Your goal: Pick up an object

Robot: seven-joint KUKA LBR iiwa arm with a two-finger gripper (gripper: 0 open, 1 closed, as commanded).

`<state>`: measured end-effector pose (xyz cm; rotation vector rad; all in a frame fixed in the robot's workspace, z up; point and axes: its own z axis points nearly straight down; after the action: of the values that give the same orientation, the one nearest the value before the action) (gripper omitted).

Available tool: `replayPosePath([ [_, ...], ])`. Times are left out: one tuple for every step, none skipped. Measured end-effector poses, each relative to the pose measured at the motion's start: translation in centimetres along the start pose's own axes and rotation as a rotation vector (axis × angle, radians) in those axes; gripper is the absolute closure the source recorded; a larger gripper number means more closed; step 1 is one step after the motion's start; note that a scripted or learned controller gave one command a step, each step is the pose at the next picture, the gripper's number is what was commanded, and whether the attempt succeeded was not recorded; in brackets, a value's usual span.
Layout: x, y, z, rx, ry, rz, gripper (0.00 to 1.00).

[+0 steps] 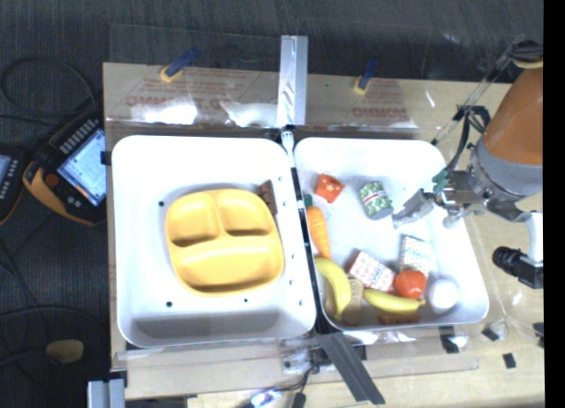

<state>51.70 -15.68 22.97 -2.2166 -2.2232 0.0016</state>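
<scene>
My gripper hangs over the right side of the right bin, open, with bare bin floor showing between its fingers. It holds nothing. Just to its left lies a green can, and below it a small pale box. Further left are a red strawberry-like piece and an orange carrot. Along the bin's front lie two bananas, a patterned box, a red tomato and a white egg.
The left bin holds a yellow divided plate and a small brown item at its right wall. A metal divider stands behind the two bins. Cables and a handheld pendant lie off the bench to the left.
</scene>
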Motion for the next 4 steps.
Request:
replayPosePath([
  [1.3,8.8,1.3,0.000,-0.002,-0.184,0.00],
  [0.4,12.6,14.0,-0.010,-0.003,-0.049,0.00],
  [0.5,12.8,12.8,-0.012,-0.004,-0.051,1.00],
  [10.0,12.1,2.9,-0.002,0.000,-0.122,1.00],
])
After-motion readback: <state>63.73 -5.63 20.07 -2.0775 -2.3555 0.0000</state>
